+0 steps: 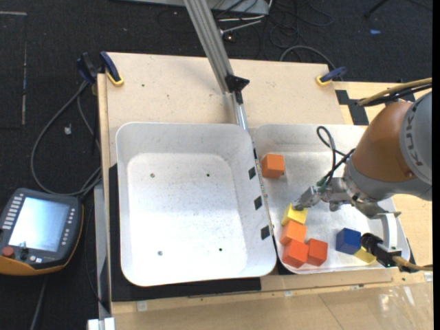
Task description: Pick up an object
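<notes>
The claw [304, 199] hangs low in the right bin [302, 130], close to that bin's left wall, with its tip just above and beside the yellow block [295, 216]. Whether it is spread or pressed together cannot be told from this slant, and nothing can be seen pinched in it. By its place, the yellow block looks the likeliest target. It lies on the bin floor, touching an orange block [294, 232] on its near side. Nearer the front edge sit an orange-red block [296, 253] and a red block [317, 251], pressed against each other. A blue block [348, 240] lies to the right, apart from that cluster, and a lone orange cube [273, 165] rests toward the far side, near the divide from the left bin [179, 205]. The grey arm [388, 153] reaches in from the right. As a judgement, the task is at the approach: the claw is down among the blocks, but every block sits on the floor, so the grasp and the lift are both left to do
</notes>
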